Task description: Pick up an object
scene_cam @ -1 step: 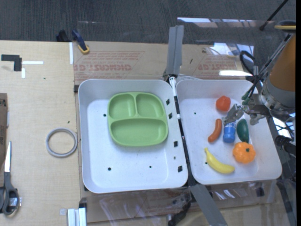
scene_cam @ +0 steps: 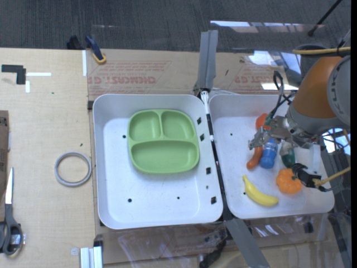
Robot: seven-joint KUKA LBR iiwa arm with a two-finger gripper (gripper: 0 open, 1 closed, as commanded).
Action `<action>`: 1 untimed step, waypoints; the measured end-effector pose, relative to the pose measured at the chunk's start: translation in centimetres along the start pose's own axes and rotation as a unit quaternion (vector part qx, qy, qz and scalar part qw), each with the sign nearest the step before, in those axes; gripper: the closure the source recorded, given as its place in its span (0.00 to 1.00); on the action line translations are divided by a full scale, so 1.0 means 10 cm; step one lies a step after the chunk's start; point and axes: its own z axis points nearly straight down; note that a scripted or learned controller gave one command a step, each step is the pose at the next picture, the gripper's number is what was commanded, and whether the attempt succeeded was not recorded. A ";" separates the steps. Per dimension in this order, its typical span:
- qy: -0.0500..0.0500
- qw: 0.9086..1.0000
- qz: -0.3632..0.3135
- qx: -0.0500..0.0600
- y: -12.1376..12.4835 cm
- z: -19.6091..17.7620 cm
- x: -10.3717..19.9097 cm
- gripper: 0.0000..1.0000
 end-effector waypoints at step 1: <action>0.000 0.996 -0.092 -0.001 0.00 0.24 -0.13 0.00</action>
